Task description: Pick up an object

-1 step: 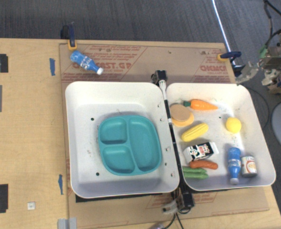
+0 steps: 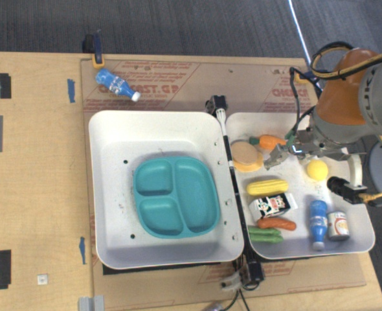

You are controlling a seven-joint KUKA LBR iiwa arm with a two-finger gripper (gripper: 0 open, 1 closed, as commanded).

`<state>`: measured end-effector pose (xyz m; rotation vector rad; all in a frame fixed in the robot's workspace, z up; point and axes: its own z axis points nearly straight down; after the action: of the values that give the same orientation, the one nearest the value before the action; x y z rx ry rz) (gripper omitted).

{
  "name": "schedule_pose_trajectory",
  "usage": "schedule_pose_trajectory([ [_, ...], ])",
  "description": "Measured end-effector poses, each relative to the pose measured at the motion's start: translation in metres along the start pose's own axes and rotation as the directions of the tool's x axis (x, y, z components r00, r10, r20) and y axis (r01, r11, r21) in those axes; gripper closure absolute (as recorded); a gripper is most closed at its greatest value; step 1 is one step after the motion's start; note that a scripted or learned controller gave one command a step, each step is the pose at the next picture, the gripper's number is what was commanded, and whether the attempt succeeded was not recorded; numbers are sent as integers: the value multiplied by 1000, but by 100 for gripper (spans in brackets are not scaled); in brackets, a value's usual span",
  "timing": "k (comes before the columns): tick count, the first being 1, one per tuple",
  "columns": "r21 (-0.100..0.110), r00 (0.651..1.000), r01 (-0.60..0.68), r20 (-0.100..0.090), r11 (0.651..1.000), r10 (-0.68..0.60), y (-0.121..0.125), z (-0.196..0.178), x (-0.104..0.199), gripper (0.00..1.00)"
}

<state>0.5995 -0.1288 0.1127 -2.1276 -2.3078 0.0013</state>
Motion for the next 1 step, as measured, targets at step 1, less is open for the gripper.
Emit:
schedule_pose_trajectory([
  [1, 24, 1000, 3, -4, 1000, -3, 63, 29, 27, 0],
])
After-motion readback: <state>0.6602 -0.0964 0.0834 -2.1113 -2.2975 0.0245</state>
